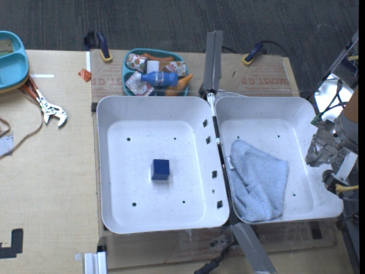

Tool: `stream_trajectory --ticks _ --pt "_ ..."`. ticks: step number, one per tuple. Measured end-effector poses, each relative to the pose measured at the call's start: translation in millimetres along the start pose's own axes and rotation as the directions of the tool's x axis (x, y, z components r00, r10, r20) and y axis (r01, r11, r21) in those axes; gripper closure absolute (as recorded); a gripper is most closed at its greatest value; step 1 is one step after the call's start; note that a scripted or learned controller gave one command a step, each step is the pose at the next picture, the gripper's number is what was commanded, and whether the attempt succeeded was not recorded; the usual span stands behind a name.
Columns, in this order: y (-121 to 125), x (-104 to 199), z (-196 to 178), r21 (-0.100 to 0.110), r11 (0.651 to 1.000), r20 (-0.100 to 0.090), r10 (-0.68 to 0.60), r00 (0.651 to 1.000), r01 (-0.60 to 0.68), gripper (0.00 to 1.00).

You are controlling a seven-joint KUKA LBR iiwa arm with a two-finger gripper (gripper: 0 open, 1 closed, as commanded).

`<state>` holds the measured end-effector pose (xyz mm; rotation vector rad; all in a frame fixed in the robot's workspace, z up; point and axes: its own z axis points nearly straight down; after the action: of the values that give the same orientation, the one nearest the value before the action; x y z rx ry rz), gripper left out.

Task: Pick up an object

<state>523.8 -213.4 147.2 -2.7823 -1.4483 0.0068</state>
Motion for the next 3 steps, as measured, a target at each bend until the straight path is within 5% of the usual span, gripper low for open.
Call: stream_trajectory --ticks 1,2,3 --pt "10.1 97.0 5.0 -0.004 0.956 0.000 0.293 0.956 -0.293 1.00" --pt "-4.8 164.0 -44.3 -0.005 0.939 -0.001 0.345 0.939 -0.345 1.00" --pt "-17.9 146.8 -43.8 -0.003 0.947 0.001 0.321 0.947 -0.321 1.00"
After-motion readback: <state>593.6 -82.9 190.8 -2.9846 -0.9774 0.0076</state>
